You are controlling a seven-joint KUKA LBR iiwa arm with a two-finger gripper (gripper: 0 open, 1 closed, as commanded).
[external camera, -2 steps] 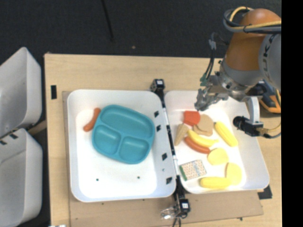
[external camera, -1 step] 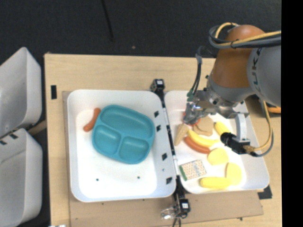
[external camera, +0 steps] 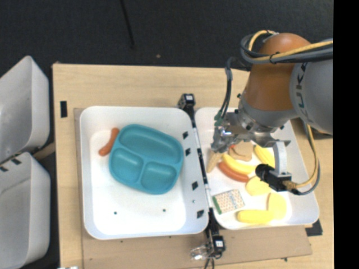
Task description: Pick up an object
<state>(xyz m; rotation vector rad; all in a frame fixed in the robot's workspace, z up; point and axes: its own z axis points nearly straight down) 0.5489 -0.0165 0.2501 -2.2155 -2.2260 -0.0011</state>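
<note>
The right bin (external camera: 300, 209) holds several toy foods: a yellow banana (external camera: 238, 163), an orange-red sausage (external camera: 232, 172), a yellow piece (external camera: 263, 154), a yellow lump (external camera: 257, 187), a yellow wedge (external camera: 276, 203), a long yellow piece (external camera: 252, 216), a tan cone (external camera: 213, 161) and a patterned green card (external camera: 227, 200). My gripper (external camera: 224, 141) hangs low over the bin's upper left part, just above the banana and the tan cone. The wrist and cables hide its fingers.
The left bin (external camera: 95, 206) holds a teal divided plate (external camera: 147, 158) and an orange sausage (external camera: 109, 142) beside its upper left rim. A black clamp (external camera: 186, 100) sits on the divider between the bins. White housings (external camera: 19, 111) stand at the far left.
</note>
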